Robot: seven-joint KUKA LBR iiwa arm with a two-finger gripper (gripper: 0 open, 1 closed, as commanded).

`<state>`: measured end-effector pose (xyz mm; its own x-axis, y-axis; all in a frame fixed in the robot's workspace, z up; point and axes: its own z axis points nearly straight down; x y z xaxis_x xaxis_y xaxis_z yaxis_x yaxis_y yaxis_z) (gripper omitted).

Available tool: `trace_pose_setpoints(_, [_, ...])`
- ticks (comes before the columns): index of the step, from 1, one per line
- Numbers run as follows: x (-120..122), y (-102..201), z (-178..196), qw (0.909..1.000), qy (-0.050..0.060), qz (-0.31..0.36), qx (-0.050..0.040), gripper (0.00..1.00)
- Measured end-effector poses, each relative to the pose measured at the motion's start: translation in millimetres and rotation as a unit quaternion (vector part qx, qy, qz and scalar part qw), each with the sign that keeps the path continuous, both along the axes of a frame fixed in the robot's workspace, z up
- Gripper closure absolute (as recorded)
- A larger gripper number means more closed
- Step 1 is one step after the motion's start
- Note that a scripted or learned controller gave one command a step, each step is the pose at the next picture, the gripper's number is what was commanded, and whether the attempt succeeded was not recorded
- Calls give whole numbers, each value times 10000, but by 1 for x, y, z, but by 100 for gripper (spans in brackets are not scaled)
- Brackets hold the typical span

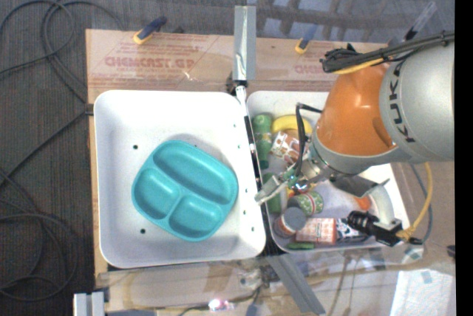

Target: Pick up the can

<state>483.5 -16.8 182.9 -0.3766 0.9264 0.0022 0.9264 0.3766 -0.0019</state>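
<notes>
a cardboard-topped bench (pixel 185 63) on grey carpet bears two white bins. the gripper (pixel 290 185) hangs low in the right bin (pixel 399 193), by its left wall; whether it is open or closed i cannot tell. the can (pixel 310 202) lies just beside it, among clutter. the left bin (pixel 118 130) holds a teal divided plate (pixel 185 190).

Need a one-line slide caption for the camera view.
KUKA arm's hand low over cluttered right bin, near the can; teal plate in left bin.
</notes>
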Motion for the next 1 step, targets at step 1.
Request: trace_pose_setpoints(1, [1, 9, 52, 9980, -9, 640, 3, 0])
